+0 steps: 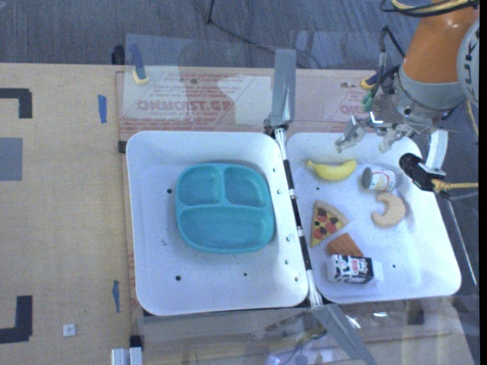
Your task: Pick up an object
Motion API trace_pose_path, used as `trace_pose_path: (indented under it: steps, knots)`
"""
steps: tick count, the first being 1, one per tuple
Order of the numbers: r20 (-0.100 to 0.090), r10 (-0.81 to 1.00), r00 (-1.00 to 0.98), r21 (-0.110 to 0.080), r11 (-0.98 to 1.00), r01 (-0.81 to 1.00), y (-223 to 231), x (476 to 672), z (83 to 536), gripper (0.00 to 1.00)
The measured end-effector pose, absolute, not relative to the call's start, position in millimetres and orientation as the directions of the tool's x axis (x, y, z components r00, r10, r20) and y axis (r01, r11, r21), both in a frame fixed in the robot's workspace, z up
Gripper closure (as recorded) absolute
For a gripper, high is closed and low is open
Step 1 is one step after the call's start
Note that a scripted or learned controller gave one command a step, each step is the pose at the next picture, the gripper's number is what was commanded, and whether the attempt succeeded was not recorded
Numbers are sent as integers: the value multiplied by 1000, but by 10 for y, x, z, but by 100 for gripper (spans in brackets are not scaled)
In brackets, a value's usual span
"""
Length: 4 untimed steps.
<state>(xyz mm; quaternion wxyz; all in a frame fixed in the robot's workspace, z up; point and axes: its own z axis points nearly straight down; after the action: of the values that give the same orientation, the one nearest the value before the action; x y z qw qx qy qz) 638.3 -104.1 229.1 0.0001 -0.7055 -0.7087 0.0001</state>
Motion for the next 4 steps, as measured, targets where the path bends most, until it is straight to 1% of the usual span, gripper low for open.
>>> trace_pose_path:
  steps: [1, 2, 3, 4]
  knots:
    - [0, 998, 55, -1, -55, 998, -1645, 6342, 1750, 0]
    - [0, 987, 163, 3, -163, 987, -1934, 6189, 1027, 0]
    - [-1, 983, 181, 6, -181, 983, -1942, 6266, 865, 0]
    - [-4, 983, 181, 11, -181, 983, -1959, 6279, 986, 100]
